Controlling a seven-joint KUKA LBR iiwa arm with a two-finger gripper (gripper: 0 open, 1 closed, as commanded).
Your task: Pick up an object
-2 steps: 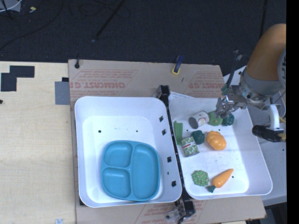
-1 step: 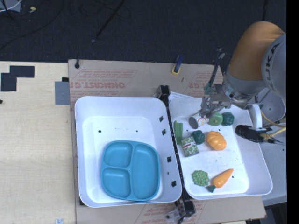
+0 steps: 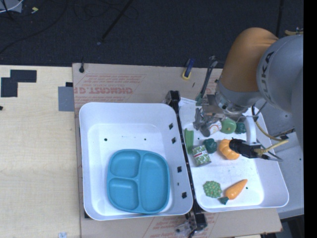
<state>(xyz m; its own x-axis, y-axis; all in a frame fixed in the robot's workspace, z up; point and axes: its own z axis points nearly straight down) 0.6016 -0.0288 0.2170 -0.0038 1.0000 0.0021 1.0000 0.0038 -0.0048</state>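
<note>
My gripper (image 3: 202,126) hangs low over the upper left part of the right bin (image 3: 277,192). Just below it lie a green stick (image 3: 189,139), a green patterned packet (image 3: 200,155) and a dark teal piece (image 3: 211,145). To its right sits a small white and red item (image 3: 214,128), then a green round piece (image 3: 228,127) and a teal piece (image 3: 240,128). An orange-yellow pepper (image 3: 227,150) rests near the bin's middle. I see nothing held in the gripper.
A green broccoli head (image 3: 212,189) and an orange carrot (image 3: 236,188) lie near the right bin's front. The left bin (image 3: 94,133) holds a blue divided plate (image 3: 138,180). A black divider runs between the bins.
</note>
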